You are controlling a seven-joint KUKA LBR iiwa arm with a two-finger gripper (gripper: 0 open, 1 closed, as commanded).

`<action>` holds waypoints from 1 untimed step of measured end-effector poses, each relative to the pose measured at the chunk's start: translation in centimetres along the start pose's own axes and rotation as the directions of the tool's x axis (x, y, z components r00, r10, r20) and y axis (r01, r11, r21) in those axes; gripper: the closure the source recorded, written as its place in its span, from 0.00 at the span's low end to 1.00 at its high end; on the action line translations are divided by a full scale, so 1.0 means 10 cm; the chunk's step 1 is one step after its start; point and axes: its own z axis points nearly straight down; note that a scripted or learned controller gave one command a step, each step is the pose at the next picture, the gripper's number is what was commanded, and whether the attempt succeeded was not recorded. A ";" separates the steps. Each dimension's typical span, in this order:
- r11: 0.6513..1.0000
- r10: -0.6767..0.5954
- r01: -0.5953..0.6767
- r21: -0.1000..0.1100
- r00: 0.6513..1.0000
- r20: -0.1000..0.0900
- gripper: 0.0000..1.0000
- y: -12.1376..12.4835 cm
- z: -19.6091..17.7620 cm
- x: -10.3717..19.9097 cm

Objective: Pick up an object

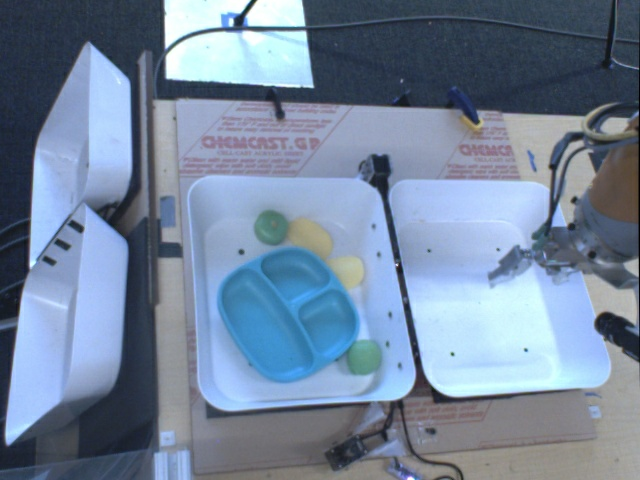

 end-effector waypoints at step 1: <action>1.000 -0.001 0.001 0.000 1.000 0.000 0.00 0.05 0.52 0.09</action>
